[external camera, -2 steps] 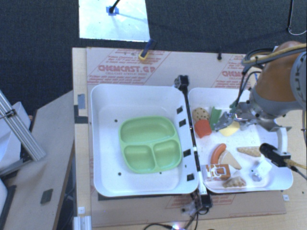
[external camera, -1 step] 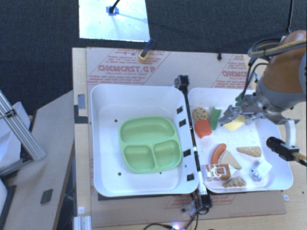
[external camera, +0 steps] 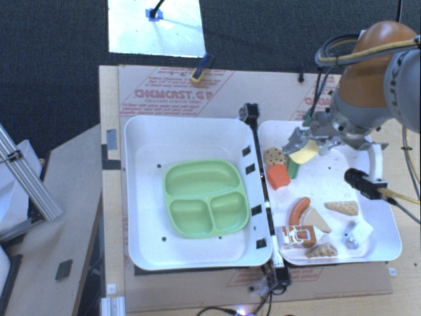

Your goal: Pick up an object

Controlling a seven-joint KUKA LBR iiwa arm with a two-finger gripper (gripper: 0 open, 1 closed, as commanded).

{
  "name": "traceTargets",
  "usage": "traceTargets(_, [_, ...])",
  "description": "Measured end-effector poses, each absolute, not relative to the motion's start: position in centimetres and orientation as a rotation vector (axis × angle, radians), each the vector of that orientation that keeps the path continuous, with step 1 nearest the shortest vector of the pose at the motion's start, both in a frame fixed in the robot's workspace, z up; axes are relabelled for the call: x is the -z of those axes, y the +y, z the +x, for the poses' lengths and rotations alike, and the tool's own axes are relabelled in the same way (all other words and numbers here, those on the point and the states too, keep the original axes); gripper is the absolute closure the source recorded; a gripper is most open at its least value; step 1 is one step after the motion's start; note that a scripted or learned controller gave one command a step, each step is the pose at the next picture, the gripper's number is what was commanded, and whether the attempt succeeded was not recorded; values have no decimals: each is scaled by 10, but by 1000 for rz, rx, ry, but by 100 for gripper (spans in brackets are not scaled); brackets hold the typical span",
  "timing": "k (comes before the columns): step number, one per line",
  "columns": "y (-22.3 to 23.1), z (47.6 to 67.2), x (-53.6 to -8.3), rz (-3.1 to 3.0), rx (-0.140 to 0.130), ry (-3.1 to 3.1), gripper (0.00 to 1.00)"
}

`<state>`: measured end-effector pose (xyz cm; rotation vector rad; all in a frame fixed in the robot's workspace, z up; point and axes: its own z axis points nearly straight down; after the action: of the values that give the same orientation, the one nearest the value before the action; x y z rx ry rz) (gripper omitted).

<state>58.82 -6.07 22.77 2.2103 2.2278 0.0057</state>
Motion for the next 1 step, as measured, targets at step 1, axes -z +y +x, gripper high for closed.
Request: traceTargets(1, [-23,629,-226,2209,-7,2229,100])
